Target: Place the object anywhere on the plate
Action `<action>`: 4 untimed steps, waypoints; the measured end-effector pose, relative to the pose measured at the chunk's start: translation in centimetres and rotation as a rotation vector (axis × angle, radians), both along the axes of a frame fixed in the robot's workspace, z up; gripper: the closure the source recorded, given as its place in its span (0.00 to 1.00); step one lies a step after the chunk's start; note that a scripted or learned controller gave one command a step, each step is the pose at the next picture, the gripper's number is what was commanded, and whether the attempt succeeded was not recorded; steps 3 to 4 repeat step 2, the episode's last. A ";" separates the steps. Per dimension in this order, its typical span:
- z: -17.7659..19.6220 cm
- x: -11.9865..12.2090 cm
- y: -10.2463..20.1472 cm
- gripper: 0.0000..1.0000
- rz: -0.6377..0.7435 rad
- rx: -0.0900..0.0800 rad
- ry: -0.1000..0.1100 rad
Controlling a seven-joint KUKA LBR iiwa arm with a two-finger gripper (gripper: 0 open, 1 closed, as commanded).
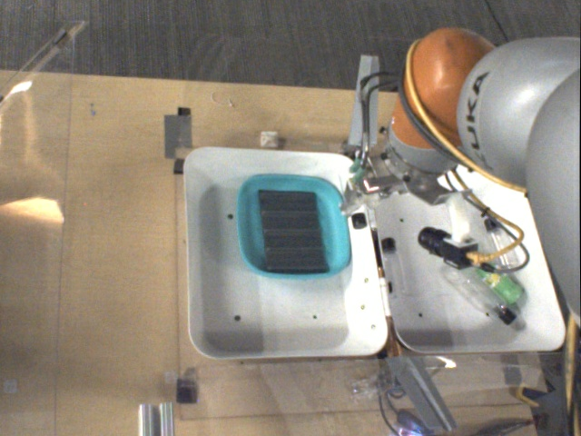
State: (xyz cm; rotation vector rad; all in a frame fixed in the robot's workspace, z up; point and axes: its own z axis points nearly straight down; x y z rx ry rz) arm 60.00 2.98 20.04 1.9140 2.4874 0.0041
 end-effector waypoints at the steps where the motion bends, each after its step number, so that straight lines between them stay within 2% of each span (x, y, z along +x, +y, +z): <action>1: 0.1 0.0 0.0 0.00 -0.001 0.000 -0.001; 2: -1.6 4.7 -6.2 0.00 0.002 -0.001 0.001; 4: -1.6 4.7 -6.2 0.00 0.002 -0.001 0.001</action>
